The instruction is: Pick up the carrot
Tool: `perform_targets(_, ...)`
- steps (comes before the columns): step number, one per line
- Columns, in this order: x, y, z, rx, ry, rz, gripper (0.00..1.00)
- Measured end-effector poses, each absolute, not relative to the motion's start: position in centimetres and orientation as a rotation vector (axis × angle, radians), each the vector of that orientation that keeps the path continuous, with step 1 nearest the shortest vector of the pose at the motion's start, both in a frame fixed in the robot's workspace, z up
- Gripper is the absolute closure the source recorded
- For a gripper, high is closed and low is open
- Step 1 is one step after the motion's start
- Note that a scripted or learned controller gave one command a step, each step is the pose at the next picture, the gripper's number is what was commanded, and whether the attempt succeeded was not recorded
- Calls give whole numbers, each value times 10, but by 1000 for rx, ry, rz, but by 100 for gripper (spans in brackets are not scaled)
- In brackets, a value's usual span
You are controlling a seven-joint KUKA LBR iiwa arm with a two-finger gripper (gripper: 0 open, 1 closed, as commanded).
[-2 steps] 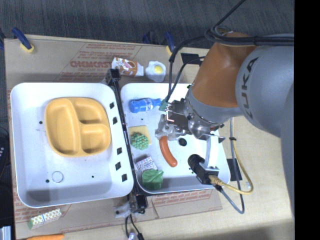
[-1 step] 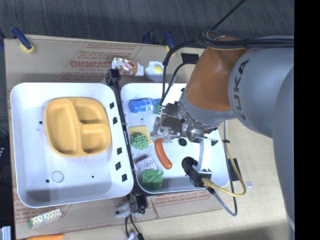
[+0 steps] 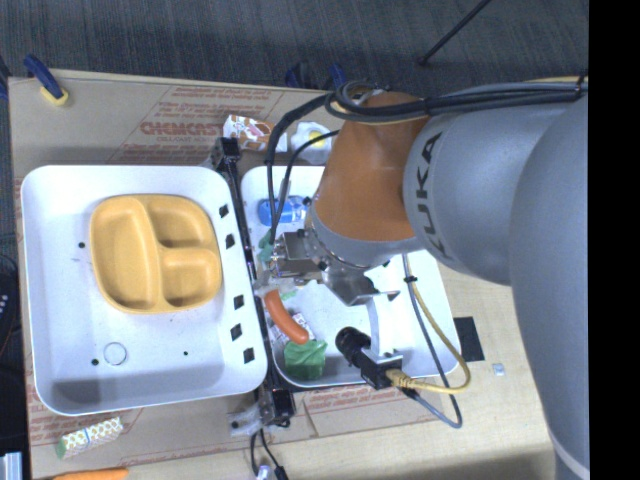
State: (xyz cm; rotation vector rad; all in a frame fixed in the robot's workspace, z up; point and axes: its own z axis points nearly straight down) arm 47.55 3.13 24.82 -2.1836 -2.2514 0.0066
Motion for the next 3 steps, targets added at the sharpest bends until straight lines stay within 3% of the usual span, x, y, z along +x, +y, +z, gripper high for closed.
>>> perform_targets(1,516,-21,258,-2198,-2242,3,100)
perform_targets(2,476,-11,243,-2087,-2342,5,100)
perform_targets(3,476,68,240,-2227,-2212,4,100)
